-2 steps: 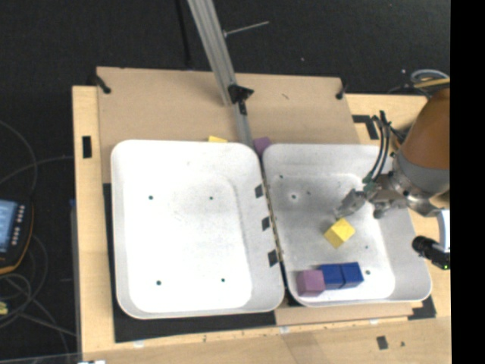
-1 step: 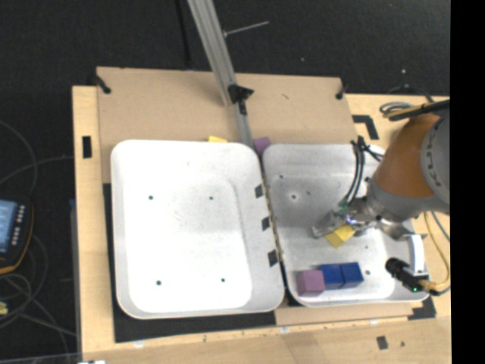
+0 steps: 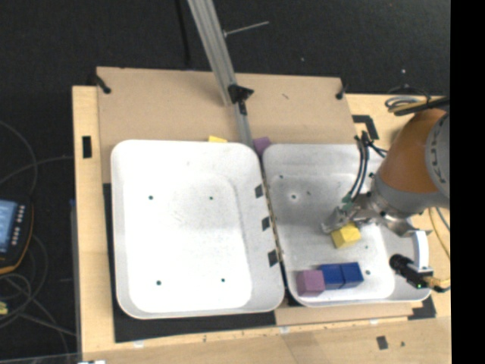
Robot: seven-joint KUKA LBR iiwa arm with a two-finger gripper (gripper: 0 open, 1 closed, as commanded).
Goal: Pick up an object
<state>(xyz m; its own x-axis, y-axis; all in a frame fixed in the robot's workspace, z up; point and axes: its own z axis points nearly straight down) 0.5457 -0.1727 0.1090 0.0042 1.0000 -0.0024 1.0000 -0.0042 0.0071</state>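
Over the right bin, the jaws hung low, touching or just above the yellow block; whether they gripped it, I could not tell. Judging so, nothing was lifted yet; closing and raising remained.

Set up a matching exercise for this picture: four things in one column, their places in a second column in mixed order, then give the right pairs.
Things:
1. yellow block
2. blue block
3. purple block
4. gripper

Places:
A. at the front of the right bin, nearest the divider
B. just above the yellow block, mid right bin
C. under the gripper, mid right bin
D. at the front of the right bin, right of the purple block

Pairs: 1-C, 2-D, 3-A, 4-B
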